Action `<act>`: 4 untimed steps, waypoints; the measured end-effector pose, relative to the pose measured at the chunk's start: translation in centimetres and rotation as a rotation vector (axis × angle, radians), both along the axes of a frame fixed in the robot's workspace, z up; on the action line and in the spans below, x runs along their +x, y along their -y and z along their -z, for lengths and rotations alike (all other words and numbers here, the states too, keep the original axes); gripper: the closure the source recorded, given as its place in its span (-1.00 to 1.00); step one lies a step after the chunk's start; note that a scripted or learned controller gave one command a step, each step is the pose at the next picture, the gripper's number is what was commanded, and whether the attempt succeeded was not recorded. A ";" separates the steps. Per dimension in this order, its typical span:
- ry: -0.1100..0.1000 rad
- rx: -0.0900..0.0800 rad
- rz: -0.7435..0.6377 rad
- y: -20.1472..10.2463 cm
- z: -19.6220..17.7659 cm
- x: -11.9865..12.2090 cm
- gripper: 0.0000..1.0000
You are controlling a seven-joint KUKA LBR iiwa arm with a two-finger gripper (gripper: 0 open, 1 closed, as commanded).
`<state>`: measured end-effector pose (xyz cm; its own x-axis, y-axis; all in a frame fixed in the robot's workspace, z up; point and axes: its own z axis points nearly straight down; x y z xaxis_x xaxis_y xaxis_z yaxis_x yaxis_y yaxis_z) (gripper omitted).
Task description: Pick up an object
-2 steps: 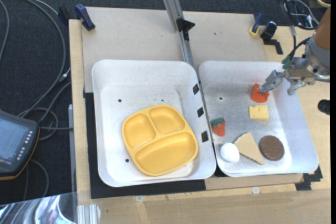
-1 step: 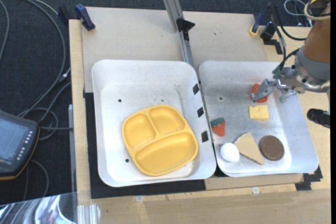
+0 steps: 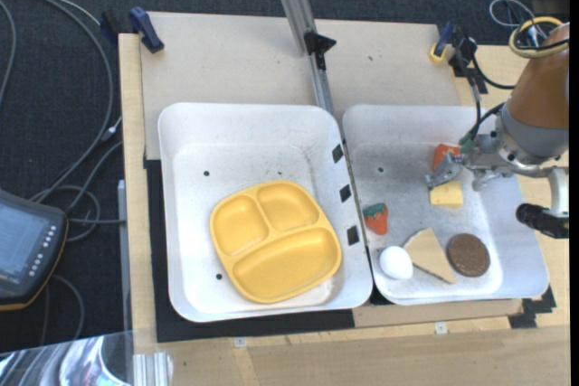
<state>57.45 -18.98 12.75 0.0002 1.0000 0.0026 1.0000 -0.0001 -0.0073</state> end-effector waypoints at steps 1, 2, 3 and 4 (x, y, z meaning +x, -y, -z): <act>0.009 -0.001 -0.001 0.0 -1.4 0.2 1.00; 0.013 -0.004 -0.002 -0.4 -5.9 0.8 1.00; 0.017 -0.006 -0.003 -0.3 -12.5 1.1 1.00; 0.013 -0.004 -0.002 -0.3 -14.4 1.2 1.00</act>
